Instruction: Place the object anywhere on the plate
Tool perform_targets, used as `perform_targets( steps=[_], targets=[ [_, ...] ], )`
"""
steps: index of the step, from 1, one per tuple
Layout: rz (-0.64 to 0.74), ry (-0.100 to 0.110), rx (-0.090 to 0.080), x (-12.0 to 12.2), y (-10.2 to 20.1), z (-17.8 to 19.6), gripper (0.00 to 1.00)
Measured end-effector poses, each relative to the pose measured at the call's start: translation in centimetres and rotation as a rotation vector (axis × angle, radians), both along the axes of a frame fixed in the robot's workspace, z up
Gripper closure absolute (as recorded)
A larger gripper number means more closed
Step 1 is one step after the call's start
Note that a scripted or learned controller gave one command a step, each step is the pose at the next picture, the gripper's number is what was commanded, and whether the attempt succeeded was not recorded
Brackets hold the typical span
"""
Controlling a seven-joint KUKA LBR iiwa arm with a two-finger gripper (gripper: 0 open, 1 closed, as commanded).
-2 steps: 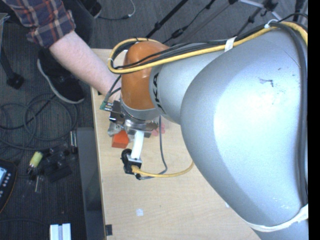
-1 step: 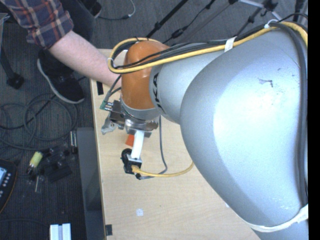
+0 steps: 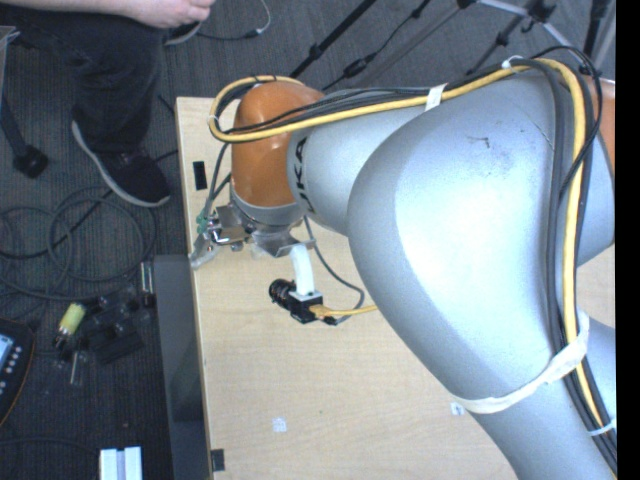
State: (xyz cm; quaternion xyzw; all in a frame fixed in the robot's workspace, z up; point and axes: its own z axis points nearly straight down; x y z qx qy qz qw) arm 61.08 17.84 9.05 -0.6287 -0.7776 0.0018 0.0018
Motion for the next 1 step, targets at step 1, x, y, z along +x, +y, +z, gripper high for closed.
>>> perform_targets(
  steps=[1],
  targets=[
    [-0.162, 0.001, -0.001, -2.44, 4.84, -0.93, 0.00]
  ],
)
